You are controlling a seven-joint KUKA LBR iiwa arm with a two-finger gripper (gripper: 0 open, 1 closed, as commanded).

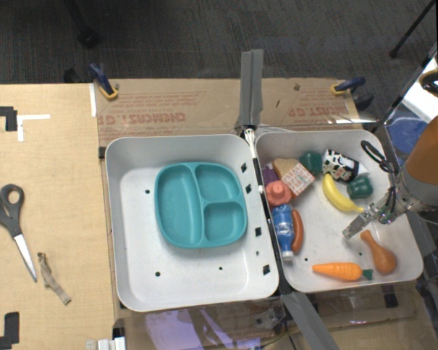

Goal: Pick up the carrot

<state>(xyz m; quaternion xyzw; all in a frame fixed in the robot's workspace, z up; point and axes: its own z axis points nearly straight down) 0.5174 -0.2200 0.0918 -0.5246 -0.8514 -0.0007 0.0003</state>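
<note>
Two shallow white bins sit side by side on the surface. The left bin (127,233) holds one teal divided plate (201,205) with three compartments. The right bin (321,278) holds a clutter of toys: one carrot (338,272), one banana (338,194), one drumstick (380,253), one blue bottle (282,231), one sausage (297,229) and one black-and-white cow (339,165), with a few more pieces near its far left corner.

The carrot is orange and tapered, with a small green stub at its right end. It lies flat along the near edge of the right bin, tip pointing left, just beside the drumstick and apart from the gripper.

The gripper (360,224) hangs near the right edge of that bin, between the banana and the drumstick; its fingers look narrow, with nothing between them
</note>
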